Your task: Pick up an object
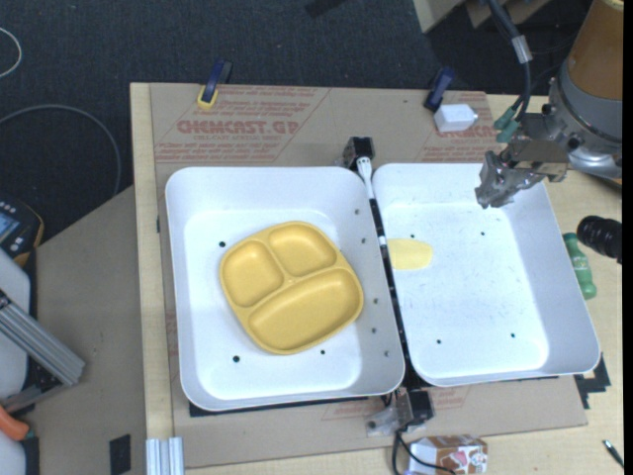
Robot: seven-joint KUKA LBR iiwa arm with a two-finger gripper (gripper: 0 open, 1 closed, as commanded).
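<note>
You have the gripper (492, 194) hanging over the far right part of the right bin (514, 349), near its back wall, and the arm comes in from the right side above it. Whether the tool is apart or together, you cannot tell from this angle; the tip is a small grey blur against the white floor. Nothing shows between it, so you cannot count anything as held.

Look left along that same bin: a small pale yellow piece (409, 255) lies flat on the floor, tight against the left wall, just beside the divider where the two bins meet. It sits well apart from the gripper, which is up toward the back right.

Over in the left bin (198, 364), you have a yellow divided plate (291, 286) with three sections, lying flat and turned at an angle, roughly in the middle of the bin. It touches none of the walls.

Both bins sit on a brown cardboard sheet (297, 117) with red printing along its far edge. A yellow-tipped clamp (211, 85) and a dark blue clamp (438, 89) grip that far edge, and a small white block (456, 118) rests just beside the blue one. A green object (581, 263) lies off the right bin's outer edge.
</note>
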